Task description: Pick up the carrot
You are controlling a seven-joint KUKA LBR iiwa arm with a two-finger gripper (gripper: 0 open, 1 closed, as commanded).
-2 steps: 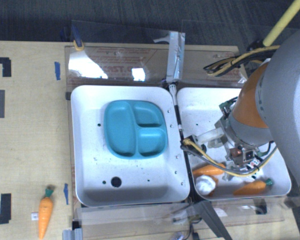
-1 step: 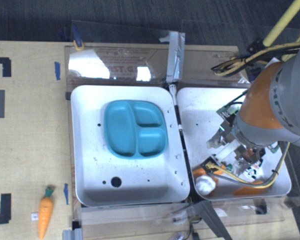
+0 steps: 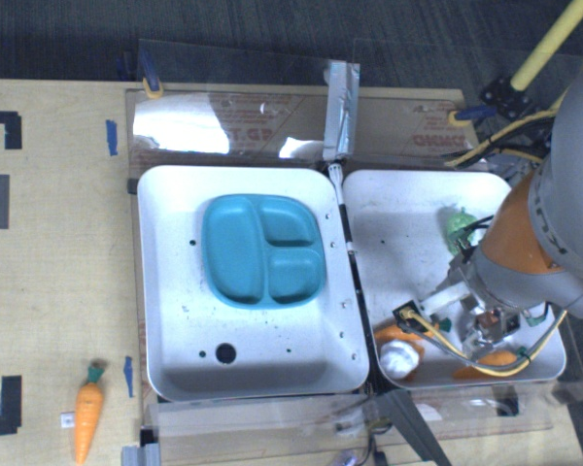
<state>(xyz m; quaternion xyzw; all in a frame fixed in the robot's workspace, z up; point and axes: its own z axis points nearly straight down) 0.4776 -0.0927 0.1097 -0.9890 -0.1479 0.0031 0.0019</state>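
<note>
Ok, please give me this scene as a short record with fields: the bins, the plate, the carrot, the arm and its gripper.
left bin: holds a blue divided plate
right bin: holds small items, among them a green one near the far side
carrot: lies on the wooden bench, outside both bins, left of the left bin's near corner
arm: reaches into the right bin
gripper: low in the right bin near its front wall, far from the carrot
task status: carrot not yet picked up

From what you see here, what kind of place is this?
Probably a robotics lab test bench. Two white bins sit side by side on a wooden bench, a grey arm reaches in, and a toy carrot lies outside the bins.
</note>
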